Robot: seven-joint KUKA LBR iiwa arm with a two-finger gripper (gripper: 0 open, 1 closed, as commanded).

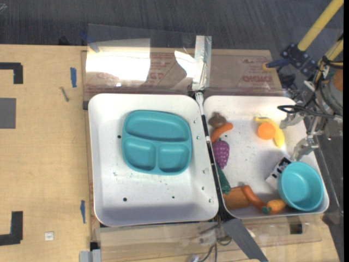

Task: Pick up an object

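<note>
Right bin (pixel 246 109) | claw (pixel 304 147) state unclear, at right rim | teal bowl (pixel 300 186) just below claw

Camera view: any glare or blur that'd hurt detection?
Camera view: strong glare on the clear panel behind the left bin, washing out its surface; both bins evenly lit, with soft shadows; teal tray and teal bowl sharp; the arm and tool at the right edge look slightly soft and cluttered.

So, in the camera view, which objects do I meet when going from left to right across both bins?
Teal plastic divided tray → purple toy grape bunch → round orange toy fruit → teal plastic bowl.
</note>
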